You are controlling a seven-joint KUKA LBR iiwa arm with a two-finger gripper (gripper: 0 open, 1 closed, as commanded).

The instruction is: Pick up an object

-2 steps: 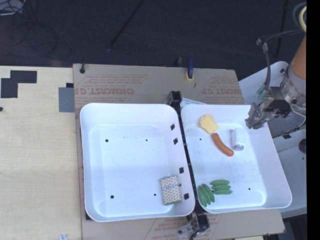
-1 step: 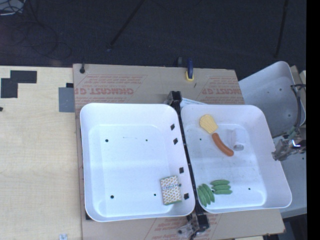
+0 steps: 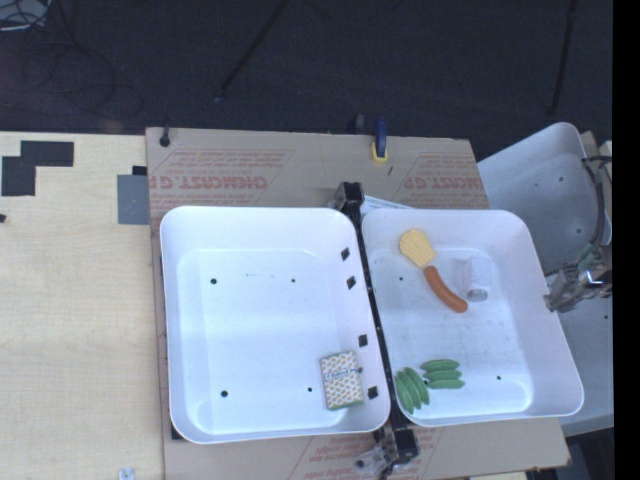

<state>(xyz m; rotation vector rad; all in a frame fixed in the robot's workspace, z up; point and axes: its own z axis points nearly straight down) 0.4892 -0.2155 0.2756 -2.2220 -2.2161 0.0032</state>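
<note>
Bench [image 3: 70, 308], far left: pale wood, with a brown cardboard sheet [image 3: 250, 168] under both bins.

Left bin [image 3: 166, 298]: one item, a small patterned packet [image 3: 342, 380]. It lay flat in the near right corner, just beside the wall shared with the other bin. The rest of the floor was bare white.

A clamp [image 3: 379, 140] with a blue grip and a yellow end stood at the far edge of the cardboard, roughly in line with the seam between the bins.

Right bin [image 3: 541, 268]: three items.
- A yellow-headed tool with an orange handle [image 3: 432, 268] lay slantwise in the far half.
- A small pale, see-through piece [image 3: 476, 290] sat just beside the handle's lower end; contact could not be told.
- A bunch of green pods [image 3: 428, 380] lay in the near left part, close to the shared wall and well apart from the tool.

A grey plate [image 3: 545, 173] lay beyond the right bin's far right corner.

Step, as judged: the very start. Nothing had been lifted and every item rested on a bin floor, so no target had been committed to.

The next move called for choosing one item and coming down squarely over it. The tool looked the easiest pick, with open floor on both long sides. The packet and pods sat close to walls, which could crowd a descent.
</note>
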